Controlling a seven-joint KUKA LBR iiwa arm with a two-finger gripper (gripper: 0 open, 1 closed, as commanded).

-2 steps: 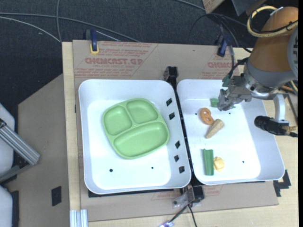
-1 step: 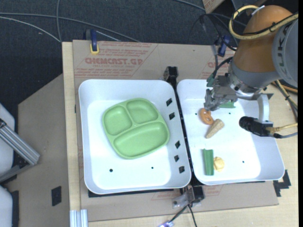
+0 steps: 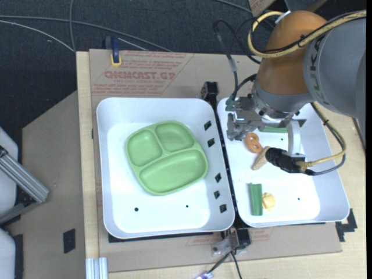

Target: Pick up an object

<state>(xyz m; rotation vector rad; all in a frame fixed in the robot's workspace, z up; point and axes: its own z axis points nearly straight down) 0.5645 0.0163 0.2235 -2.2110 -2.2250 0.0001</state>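
In the right bin (image 3: 325, 211), a small orange ring (image 3: 252, 142) lies just beside the tool (image 3: 241, 127), with a green stick (image 3: 255, 199) and a yellow piece (image 3: 268, 200) nearer. All look light and stiff; the stick likely grips best across its narrow sides. The arm (image 3: 314, 57) bends down over the bin's far left part. Whether the tool is spread or closed cannot be told, and nothing visibly sits in it.

Grey arm (image 3: 343, 57), orange wrist band (image 3: 288, 51), looping yellow and black cables (image 3: 325, 161)
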